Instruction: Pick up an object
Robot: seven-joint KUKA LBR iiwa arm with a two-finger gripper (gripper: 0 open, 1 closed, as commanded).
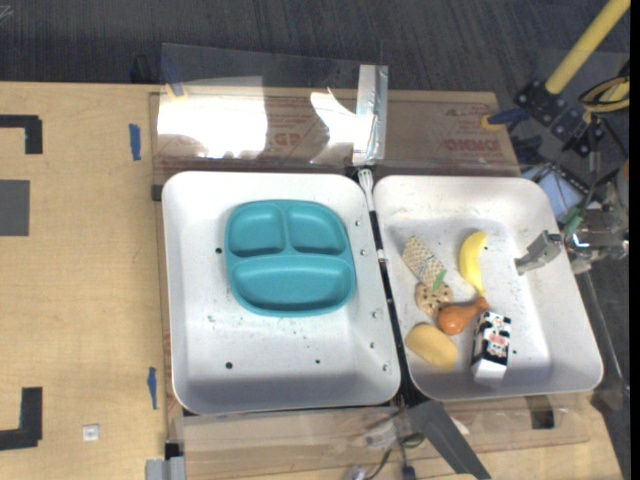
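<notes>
The right bin (520,200) holds several toy foods. A yellow banana (472,258) lies upright near its middle. Left of it are a patterned wedge (422,259) and a small cookie (434,295). Below them lie an orange drumstick-shaped piece (460,316), a yellow oval fruit (431,345) and a cow-print milk carton (491,344). My gripper (545,249) hangs over the bin's right side, right of the banana and apart from every object, with nothing seen in it.
The left bin (190,298) carries a teal divided plate (290,256). A clear plastic sheet (270,113) stands behind the bins. Cables and a yellow pole (592,30) crowd the upper right, beyond the bench.
</notes>
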